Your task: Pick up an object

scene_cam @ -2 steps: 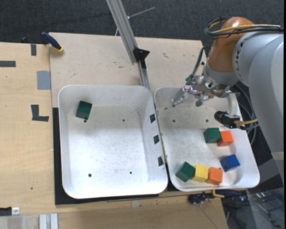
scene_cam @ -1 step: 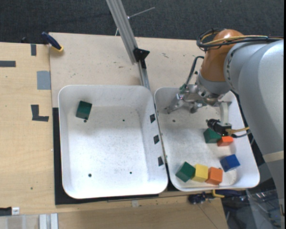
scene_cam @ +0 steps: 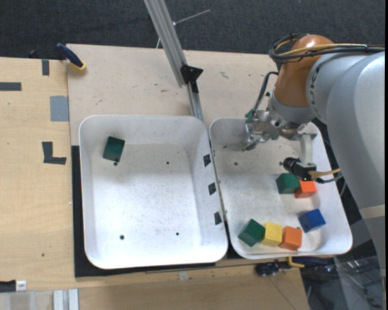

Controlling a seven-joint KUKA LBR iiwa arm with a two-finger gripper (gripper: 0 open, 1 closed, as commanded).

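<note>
Six blocks lie in the right bin [scene_cam: 227, 192], all below the gripper [scene_cam: 251, 142]; nearest is a green block [scene_cam: 287, 184]. Whether the gripper is open, I cannot tell.

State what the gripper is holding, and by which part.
Nothing shows in the gripper; it hangs over a bare upper part of the right bin, apart from the blocks.

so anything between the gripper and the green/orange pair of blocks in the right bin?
Nothing visible. The gripper sits over bare floor at the far end of the right bin. The green block, touching the orange block, lies nearer the camera, with open bin floor between.
</note>
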